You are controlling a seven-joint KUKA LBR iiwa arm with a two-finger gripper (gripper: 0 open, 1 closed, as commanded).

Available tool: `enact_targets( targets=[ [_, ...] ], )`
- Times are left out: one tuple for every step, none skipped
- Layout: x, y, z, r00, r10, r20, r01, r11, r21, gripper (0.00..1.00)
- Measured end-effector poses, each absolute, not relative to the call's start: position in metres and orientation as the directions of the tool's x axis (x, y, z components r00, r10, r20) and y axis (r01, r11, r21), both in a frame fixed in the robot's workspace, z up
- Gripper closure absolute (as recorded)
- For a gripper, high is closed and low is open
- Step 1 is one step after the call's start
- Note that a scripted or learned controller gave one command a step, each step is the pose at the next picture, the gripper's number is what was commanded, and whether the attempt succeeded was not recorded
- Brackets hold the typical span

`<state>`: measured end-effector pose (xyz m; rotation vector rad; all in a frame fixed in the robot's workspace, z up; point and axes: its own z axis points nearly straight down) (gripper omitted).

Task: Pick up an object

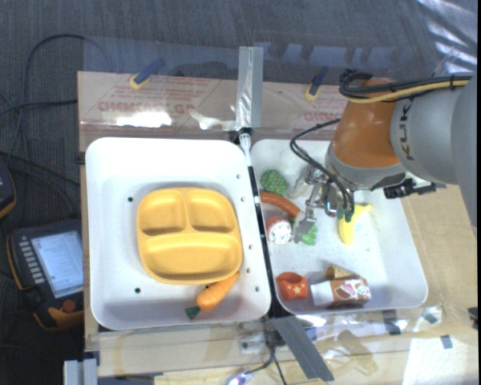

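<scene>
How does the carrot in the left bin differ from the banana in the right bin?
The carrot is orange with a green tip; the banana is yellow. The carrot lies at a slant against the yellow divided tray, away from the arm; the banana lies closer to upright in the view, just beside the gripper. Both are small toy foods resting on a bin floor.

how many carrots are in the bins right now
1. The carrot lies in the left bin, against the front edge of the yellow tray. The arm covers part of the right bin, so another could be hidden there.
</scene>
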<state>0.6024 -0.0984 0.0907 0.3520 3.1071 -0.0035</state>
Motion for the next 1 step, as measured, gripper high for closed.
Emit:
enact_targets(
  targets=[
    [0.5992, -0.0979, 0.0909, -0.955, 0.295, -0.017, 0.295, 0.955, 0.002, 0.0]
  ],
)
